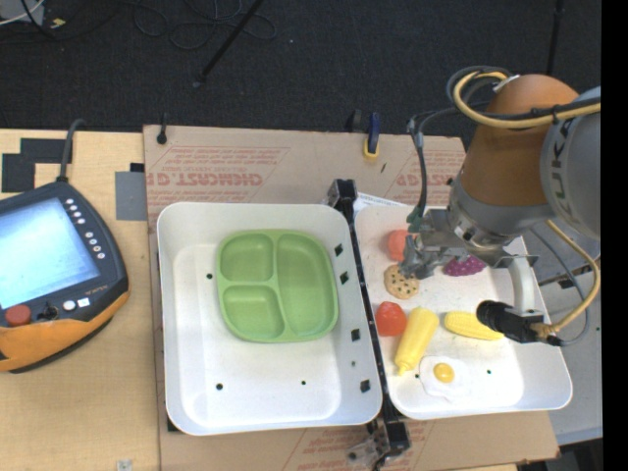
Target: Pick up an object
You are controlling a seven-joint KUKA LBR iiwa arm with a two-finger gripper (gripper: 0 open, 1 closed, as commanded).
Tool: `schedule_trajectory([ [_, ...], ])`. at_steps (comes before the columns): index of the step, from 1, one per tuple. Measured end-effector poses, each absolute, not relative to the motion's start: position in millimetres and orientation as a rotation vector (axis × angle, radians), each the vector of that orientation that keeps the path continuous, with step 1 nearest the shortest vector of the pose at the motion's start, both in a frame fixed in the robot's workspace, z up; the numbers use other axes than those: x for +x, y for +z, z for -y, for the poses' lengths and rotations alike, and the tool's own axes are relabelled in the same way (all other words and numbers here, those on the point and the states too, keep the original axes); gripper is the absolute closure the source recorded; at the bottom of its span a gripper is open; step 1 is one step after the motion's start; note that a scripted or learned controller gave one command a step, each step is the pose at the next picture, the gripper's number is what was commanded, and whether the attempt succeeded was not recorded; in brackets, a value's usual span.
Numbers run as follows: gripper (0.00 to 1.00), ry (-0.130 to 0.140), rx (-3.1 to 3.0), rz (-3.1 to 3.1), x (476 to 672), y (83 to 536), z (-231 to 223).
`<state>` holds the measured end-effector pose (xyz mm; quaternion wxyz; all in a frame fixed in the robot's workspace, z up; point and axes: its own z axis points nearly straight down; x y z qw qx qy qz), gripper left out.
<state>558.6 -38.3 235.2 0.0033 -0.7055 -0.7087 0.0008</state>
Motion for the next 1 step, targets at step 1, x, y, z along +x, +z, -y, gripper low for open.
schedule_trajectory([
  [1, 1.0, 0.004, -2.214, 2.22, 542.9, 235.8, -2.0],
])
